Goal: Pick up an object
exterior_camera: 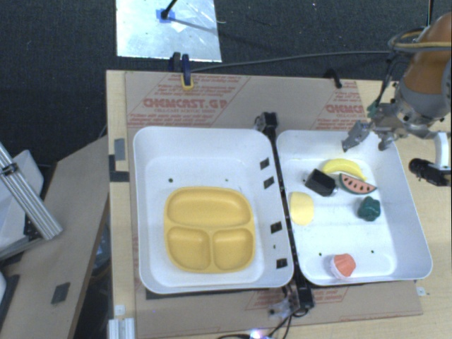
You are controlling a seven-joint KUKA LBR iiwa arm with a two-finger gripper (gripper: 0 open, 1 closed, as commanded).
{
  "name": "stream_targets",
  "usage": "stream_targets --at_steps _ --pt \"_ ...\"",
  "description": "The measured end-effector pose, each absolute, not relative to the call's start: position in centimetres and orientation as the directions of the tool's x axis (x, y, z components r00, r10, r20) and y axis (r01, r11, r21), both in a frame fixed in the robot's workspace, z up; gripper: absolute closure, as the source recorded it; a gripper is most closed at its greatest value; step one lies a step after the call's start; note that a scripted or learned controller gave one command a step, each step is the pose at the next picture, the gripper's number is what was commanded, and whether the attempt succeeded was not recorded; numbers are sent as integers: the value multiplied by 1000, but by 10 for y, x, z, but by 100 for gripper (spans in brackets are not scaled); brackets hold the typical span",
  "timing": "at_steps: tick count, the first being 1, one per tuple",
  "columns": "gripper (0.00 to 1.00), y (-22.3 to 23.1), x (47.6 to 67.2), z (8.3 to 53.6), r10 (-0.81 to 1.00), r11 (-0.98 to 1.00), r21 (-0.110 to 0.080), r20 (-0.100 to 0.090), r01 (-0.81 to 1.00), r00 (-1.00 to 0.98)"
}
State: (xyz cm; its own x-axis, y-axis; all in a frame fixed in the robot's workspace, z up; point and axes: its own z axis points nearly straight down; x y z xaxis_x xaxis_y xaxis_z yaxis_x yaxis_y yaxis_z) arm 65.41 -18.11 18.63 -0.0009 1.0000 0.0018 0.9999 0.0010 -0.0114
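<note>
The gripper (369, 137) is seen spread open with nothing between its fingers, poised over the right bin's (409, 260) far edge. Just beyond it lie a banana (343, 167) and watermelon slice (357, 184). Nothing has been lifted; the whole pick remains.

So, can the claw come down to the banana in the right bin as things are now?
Probably yes. The claw hangs open above the bin's far part, with nothing under it. The banana lies just nearer, its top uncovered, though the watermelon slice touches its near edge.
</note>
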Motion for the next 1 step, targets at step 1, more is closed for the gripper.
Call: stream_targets --at_steps 1 --pt "0 -180 657 196 1000 4 2 -1 1000 -4"
